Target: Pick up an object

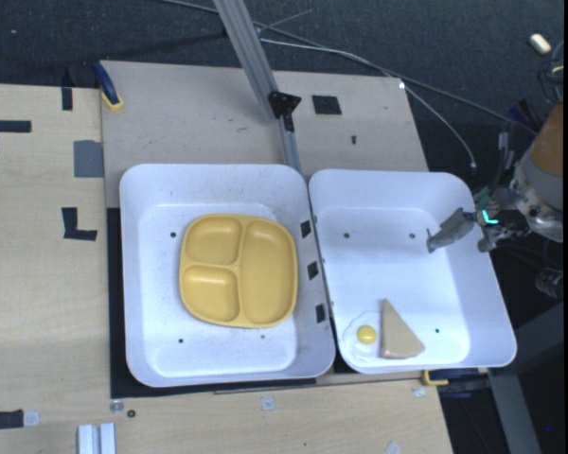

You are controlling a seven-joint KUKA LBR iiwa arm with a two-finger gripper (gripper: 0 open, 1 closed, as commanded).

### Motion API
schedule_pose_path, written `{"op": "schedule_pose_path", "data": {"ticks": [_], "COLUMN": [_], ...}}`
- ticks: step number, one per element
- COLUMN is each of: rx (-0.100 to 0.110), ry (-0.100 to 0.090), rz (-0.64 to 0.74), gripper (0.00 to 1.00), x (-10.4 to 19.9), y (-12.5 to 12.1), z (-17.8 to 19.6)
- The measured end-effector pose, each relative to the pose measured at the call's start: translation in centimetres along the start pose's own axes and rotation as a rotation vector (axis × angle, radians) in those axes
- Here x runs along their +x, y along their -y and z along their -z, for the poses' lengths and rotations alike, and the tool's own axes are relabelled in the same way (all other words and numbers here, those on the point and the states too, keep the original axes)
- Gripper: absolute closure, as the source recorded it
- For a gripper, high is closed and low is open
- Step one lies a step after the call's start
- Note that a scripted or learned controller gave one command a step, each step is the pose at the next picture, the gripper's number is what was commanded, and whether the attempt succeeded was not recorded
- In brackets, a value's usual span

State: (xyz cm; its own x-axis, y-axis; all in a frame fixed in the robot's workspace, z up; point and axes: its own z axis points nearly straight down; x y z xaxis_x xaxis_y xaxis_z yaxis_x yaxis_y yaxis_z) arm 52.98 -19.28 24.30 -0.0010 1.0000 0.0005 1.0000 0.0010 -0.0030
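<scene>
- Left white shallow plastic bin (147, 253): holds a yellow three-compartment plastic plate (238, 270), lying flat near the middle of the floor
- Plate judged stiff, light and smooth; wide and low, so a two-finger grip would need a raised rim edge, likely slippery
- Right white shallow plastic bin (407, 253): a small yellow round piece (365, 334) and a tan wedge-shaped block (397, 332) sit just beside each other at the near edge, close to the left corner
- Wedge judged rigid and light; sloping faces could squirt out of a pinch, so the flatter parallel sides look like the better hold. Round piece is small and may roll
- Two-finger gripper (450, 230), grey, hangs over the right bin's far right part, well apart from the wedge and the round piece
- Fingers: too blurred and foreshortened to tell whether they stand apart or together; nothing seen between them, nothing touched as far as can be made out
</scene>
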Motion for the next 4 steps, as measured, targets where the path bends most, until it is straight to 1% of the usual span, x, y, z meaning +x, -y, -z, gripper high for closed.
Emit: {"op": "schedule_pose_path", "data": {"ticks": [1, 2, 3, 4], "rx": [-0.001, 0.002, 0.004, -0.001], "ry": [0.0, 0.0, 0.0, 0.001], "rz": [0.0, -0.001, -0.001, 0.0], "gripper": [0.0, 0.0, 0.0, 0.0], "x": [0.0, 0.2, -0.3, -0.2], "y": [0.0, 1.0, 1.9, 1.9], "z": [0.0, -5.2, -10.1, -15.4]}}
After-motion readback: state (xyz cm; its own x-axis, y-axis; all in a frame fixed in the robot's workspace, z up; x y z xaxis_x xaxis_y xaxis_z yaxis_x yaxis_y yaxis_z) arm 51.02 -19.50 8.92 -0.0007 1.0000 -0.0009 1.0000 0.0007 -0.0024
